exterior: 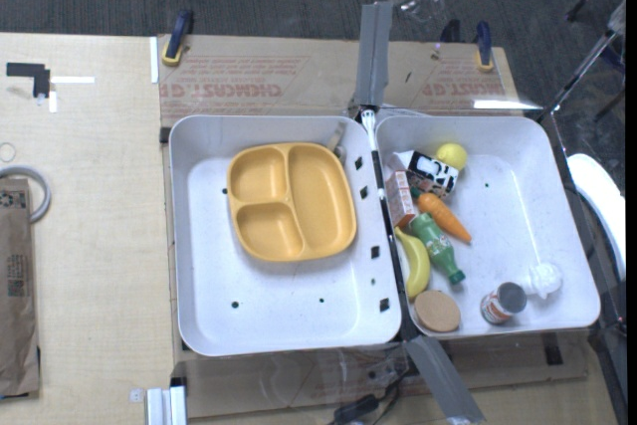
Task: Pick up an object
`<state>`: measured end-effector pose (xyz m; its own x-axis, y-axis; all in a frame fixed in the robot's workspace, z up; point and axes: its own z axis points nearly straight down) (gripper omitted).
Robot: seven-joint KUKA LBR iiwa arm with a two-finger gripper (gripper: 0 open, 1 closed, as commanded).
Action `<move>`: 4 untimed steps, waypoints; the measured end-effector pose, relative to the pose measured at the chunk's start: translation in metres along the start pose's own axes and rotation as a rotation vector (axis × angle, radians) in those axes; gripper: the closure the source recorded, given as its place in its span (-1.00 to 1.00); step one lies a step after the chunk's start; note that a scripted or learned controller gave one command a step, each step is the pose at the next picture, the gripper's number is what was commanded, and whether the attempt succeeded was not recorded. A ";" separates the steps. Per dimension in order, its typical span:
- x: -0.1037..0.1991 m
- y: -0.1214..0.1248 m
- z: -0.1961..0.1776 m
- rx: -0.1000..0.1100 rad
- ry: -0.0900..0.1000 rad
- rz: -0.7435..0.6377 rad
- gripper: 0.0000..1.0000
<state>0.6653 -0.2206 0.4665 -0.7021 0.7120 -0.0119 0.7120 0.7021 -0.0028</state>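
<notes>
Orange and tapered, a toy carrot lies slantwise near the middle of the right bin, its thick end toward the far left. Around it, on that bin's left side, is a cluster: one yellow lemon-like ball at the far end, one black-and-white packet touching the ball on its near left, one red-brown carton along the dividing wall, one green bottle with a red cap lying just nearer than the carrot, and one yellow banana beside the bottle on its left. One round tan disc sits at the near wall. To its right stand one small can with a grey top and one white crumpled lump, close together. That makes nine things in the right bin. The left bin holds one yellow divided plate with three compartments, lying flat toward the far side. Two blue clamps grip the cardboard beyond the two bins.
</notes>
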 end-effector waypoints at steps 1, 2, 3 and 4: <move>-0.001 0.001 -0.008 0.001 -0.002 -0.002 1.00; -0.002 0.002 -0.016 0.003 -0.004 -0.004 1.00; -0.004 0.004 -0.024 0.004 -0.007 -0.006 1.00; -0.005 0.005 -0.032 0.005 -0.009 -0.008 1.00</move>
<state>0.6720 -0.2200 0.4981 -0.7074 0.7065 -0.0209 0.7068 0.7074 -0.0079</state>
